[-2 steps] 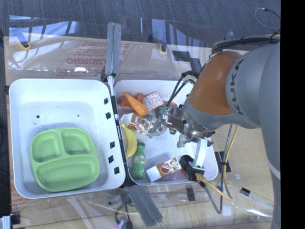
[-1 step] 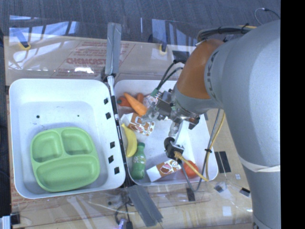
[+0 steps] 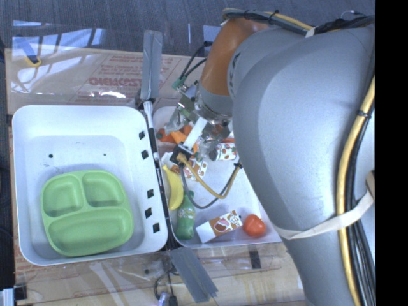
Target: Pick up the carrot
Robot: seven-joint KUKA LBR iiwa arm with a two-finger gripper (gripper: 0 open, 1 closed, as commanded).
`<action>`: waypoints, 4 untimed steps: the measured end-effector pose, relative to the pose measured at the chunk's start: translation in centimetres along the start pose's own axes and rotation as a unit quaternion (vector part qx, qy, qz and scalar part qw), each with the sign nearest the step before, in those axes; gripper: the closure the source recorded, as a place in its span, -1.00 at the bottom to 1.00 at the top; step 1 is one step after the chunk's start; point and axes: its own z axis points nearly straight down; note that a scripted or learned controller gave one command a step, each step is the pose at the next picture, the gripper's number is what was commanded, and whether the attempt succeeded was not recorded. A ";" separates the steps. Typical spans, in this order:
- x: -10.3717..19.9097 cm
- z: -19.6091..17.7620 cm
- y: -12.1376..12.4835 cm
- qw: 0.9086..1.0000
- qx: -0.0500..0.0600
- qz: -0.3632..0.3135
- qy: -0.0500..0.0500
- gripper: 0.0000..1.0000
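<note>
Over the right-hand shallow white plastic bin (image 3: 268, 238) my big grey arm (image 3: 299, 126) covers most of the floor, its orange band (image 3: 223, 50) tipped down toward the far left corner because the target lies there. Well off to the left of my tool sits the other shallow white bin (image 3: 25, 145), which carries a light green plastic tray with three compartments (image 3: 86, 212); it plays no part in this pick.

My gripper (image 3: 191, 146) hangs low in that far corner, with cables and tags crowding it, so I cannot tell how it is set, nor whether anything is caught in it. The orange carrot (image 3: 173, 134) shows as orange pieces just beside the tool, toward the divider, partly hidden by my wrist hardware; whether I am touching it I cannot say.

Nearer the camera than the tool, a yellow banana (image 3: 173, 187) lies along the divider wall, with a green bottle-shaped thing (image 3: 185, 218) just past it. A white printed carton (image 3: 220, 225) and a small red tomato (image 3: 254, 225) rest at the near edge, well clear of my reach, so I judge they will not interfere.
</note>
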 end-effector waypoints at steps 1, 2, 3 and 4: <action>4.4 -0.1 -2.8 0.996 -0.001 -0.091 0.000 -1.00; 0.8 -0.1 2.7 0.999 -0.001 -0.050 0.001 -1.00; 7.1 -0.1 -0.7 0.998 -0.001 -0.062 0.000 -1.00; 8.4 5.2 -3.1 0.999 -0.008 -0.043 -0.003 -1.00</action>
